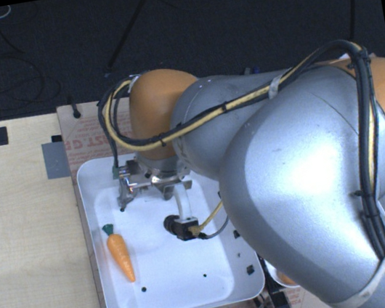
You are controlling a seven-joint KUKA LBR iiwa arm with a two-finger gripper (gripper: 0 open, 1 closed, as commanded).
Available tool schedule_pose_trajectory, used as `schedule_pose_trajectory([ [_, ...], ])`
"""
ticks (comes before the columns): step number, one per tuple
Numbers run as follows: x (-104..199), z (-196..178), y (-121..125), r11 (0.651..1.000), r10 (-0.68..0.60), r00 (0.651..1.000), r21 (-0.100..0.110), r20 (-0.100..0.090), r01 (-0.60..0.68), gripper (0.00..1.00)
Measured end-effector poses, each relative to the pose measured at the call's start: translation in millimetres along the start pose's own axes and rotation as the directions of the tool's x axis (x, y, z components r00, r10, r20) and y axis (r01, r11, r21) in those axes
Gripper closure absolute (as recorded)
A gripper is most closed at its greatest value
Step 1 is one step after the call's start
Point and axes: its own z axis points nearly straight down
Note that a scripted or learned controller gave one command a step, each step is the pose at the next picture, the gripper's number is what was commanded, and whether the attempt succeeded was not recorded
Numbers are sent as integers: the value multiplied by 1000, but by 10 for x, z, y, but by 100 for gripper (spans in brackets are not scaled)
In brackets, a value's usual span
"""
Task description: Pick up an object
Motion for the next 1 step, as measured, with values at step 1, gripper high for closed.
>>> schedule_pose_trajectory([
  [1,639,-410,21,1000,-1,1000,-9,-2,1,0],
])
